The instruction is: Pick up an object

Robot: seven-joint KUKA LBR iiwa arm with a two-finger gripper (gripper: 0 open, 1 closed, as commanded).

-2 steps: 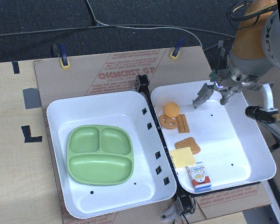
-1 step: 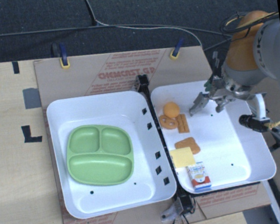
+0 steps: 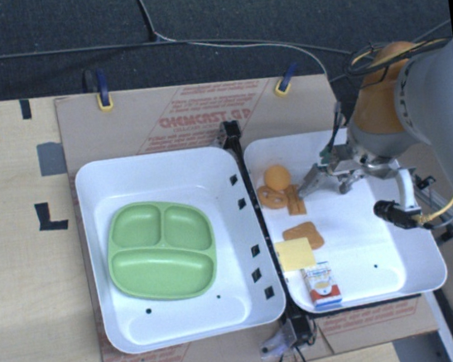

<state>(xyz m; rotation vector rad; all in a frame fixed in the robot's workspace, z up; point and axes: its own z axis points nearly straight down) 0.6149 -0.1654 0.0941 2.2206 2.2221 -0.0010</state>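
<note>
The right bin (image 3: 407, 272) holds several small objects. An orange round piece (image 3: 276, 177) lies at its far left, with a tan ring (image 3: 272, 199) and a brown stick (image 3: 295, 202) just below it. Nearer the front lie a brown bread-like piece (image 3: 303, 234), a yellow block (image 3: 294, 253) and a small white carton with red and blue print (image 3: 322, 282). My gripper (image 3: 323, 186) hangs over the bin's far middle, just right of the orange piece. It is open, with nothing between its fingers.
The left bin (image 3: 93, 182) holds a green divided plate (image 3: 162, 249). A black divider (image 3: 252, 214) runs between the bins. The grey arm with its orange band (image 3: 379, 104) covers the right bin's far right corner. Cables (image 3: 415, 212) hang by the wrist.
</note>
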